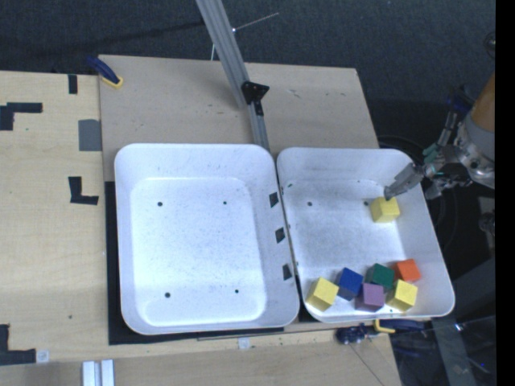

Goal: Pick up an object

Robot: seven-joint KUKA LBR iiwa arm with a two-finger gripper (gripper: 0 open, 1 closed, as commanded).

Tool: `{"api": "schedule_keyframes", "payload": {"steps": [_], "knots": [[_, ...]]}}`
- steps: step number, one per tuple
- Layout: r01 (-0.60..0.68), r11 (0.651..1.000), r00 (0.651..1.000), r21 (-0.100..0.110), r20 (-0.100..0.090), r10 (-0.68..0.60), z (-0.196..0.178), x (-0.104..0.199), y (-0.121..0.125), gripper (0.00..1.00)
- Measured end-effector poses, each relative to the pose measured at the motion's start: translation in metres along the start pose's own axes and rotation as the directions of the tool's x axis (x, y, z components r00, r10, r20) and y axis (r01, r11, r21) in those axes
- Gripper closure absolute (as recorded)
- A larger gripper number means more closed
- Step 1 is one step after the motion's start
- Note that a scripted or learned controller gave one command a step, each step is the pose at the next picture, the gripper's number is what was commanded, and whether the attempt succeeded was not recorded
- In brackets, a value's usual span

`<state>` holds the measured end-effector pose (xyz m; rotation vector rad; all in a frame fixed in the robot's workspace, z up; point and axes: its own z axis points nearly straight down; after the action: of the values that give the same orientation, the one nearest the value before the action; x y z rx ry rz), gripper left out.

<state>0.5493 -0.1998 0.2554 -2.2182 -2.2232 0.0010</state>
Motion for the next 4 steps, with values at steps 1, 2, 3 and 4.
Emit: {"api": "schedule_keyframes", "payload": {"steps": [1, 2, 3, 4], "knots": [[0.0, 1.0, 1.0, 0.0, 0.0, 0.0, 0.0, 0.0, 0.0, 0.0], [-0.002, 1.0, 1.0, 0.005, 0.0, 0.002, 0.045, -0.004, -0.003, 0.0], [0.0, 1.0, 1.0, 0.005, -0.001, 0.0, 0.095, 0.0, 0.005, 0.0], [0.0, 1.0, 1.0, 0.006, -0.001, 0.0, 0.148, 0.008, -0.004, 0.0]]}}
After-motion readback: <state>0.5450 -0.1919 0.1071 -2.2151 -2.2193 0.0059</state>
